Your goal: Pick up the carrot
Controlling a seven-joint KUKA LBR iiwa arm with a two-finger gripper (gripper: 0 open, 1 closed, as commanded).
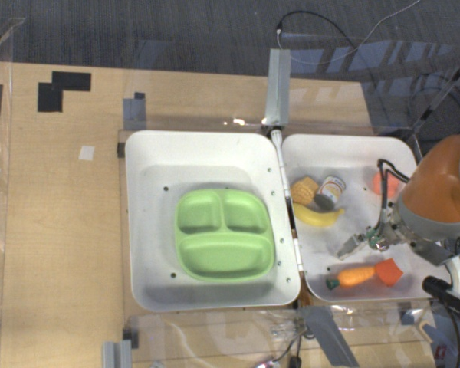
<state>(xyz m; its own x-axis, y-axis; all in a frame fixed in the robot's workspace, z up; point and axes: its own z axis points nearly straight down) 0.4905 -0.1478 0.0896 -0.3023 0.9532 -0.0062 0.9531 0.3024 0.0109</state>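
Camera view shows the carrot (354, 276) lying flat near the front wall of the right bin (353, 153), its green end pointing left and an orange-red block (389, 272) touching its right end. The gripper (356, 243) hovers just above and behind it, with nothing between its fingers; how far apart they stand cannot be told. A good grasp would probably close across the carrot's middle, away from the block, with the fingers straddling its narrow width. The front wall leaves little room on that side, while the bin floor behind the carrot lies open up to the banana (317, 216) and a small can (331, 189).
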